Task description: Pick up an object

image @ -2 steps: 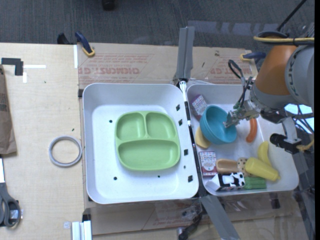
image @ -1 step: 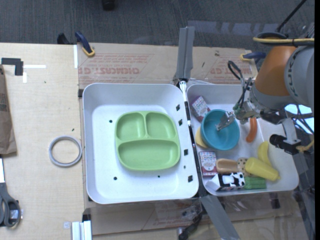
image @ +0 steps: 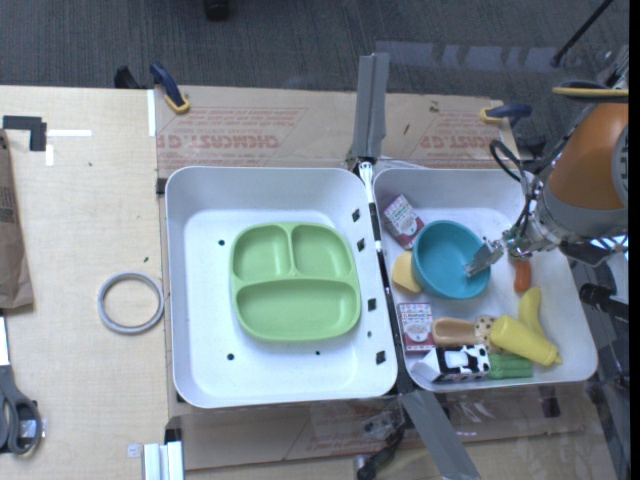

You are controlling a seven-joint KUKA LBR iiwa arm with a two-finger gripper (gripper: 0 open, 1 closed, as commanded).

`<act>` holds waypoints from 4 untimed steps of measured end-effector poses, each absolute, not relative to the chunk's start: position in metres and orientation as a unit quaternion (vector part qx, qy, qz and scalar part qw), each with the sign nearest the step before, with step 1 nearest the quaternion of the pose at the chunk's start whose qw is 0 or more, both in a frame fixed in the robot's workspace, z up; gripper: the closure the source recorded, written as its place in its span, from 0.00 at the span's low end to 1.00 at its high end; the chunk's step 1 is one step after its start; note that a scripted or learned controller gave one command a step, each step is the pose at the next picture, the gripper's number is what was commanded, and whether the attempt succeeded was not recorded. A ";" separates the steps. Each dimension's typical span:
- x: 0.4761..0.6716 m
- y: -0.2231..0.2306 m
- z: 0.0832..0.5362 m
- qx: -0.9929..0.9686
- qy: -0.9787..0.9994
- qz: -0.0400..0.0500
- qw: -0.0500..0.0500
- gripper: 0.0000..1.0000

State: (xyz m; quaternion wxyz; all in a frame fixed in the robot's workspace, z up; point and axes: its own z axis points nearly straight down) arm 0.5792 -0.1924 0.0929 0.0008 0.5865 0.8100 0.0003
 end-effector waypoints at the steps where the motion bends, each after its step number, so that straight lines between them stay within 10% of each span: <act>1: 0.573 -0.223 0.159 0.476 0.879 0.000 0.002 0.00; 2: 0.618 -0.219 0.092 0.525 0.851 0.001 0.000 0.00; 4: 0.613 -0.221 0.093 0.505 0.863 0.001 0.002 0.00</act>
